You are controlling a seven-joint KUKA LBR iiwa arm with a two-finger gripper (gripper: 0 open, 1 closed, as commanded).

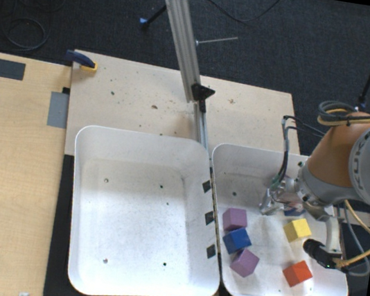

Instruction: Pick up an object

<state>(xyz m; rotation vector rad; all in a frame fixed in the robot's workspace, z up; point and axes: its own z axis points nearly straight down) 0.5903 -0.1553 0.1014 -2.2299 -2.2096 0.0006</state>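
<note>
In the right bin (252, 163) lie several blocks: a purple block (234, 219), a blue block (237, 240) just below it, a second purple block (244, 262), a yellow block (298, 229) and an orange-red block (298, 274). My gripper (271, 204) hangs low over the bin's middle, between the upper purple block and the yellow block and a little behind both. It stands apart from each of them. A small dark blue thing (292, 210) peeks out right beside the gripper, half hidden by the wrist.
The left bin (91, 163) adjoins the right one along a divider with black clips (208, 217). A slanted aluminium bar (187, 53) rises from behind the bins. Cables (285, 146) hang from the arm over the right bin's back edge.
</note>
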